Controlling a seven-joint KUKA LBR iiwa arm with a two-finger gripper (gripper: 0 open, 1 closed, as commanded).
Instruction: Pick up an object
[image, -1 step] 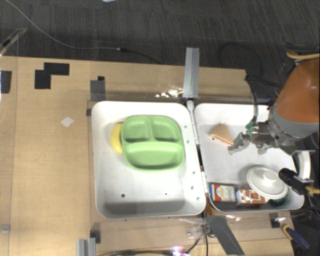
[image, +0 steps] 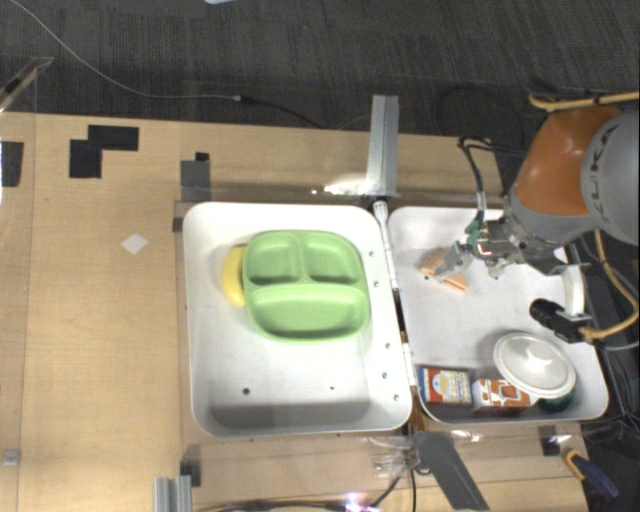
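The wooden bench (image: 90, 330) carries two shallow white bins side by side. The left bin (image: 290, 400) holds a green divided plate (image: 304, 283), lying flat in its upper half, with a yellow object (image: 231, 277) showing from under the plate's left edge. The right bin (image: 470, 330) sits just beside it, their rims meeting along the middle. The grey arm (image: 580, 180), with its orange band, reaches in from the right over the right bin's upper part. Along that bin's near wall lies a small carton (image: 470, 390), and just to its right stands a round white lidded container (image: 534, 365). The gripper (image: 478, 245) hangs low over the upper left area of the right bin; whether its fingers are parted or closed cannot be told, and nothing is seen between them. Just left of it, a small tan-and-orange object (image: 442, 268) rests on the bin floor.
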